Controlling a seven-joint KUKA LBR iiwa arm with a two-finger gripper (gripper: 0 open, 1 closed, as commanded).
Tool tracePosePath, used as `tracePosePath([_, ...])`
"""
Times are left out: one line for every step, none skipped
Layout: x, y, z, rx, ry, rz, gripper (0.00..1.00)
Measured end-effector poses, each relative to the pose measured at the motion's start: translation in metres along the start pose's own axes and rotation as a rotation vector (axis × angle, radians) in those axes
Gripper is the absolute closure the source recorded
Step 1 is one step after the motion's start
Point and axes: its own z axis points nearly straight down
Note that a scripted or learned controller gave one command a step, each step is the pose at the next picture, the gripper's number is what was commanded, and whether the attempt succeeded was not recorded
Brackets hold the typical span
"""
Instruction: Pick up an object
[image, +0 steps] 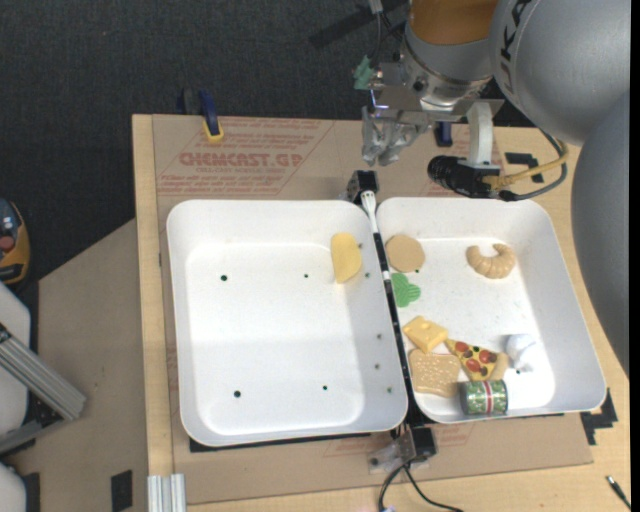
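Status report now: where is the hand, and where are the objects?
Hand raised behind the bins, nothing between its fingers. Yellow piece alone in left bin. Croissant in right bin. Nothing in the way.

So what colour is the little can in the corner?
Green, with a pale band; the can shows best in the camera view.

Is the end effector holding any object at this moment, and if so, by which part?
Nothing is held. The end effector hangs above the bench behind the bins, with no object between its fingers.
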Motion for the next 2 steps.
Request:
tracePosePath([0.099, -0.035, 0.098, 0.008, 0.001, -0.005, 1.0])
tracePosePath([0.124, -0.045, 0.073, -0.007, 0.001, 0.002, 1.0])
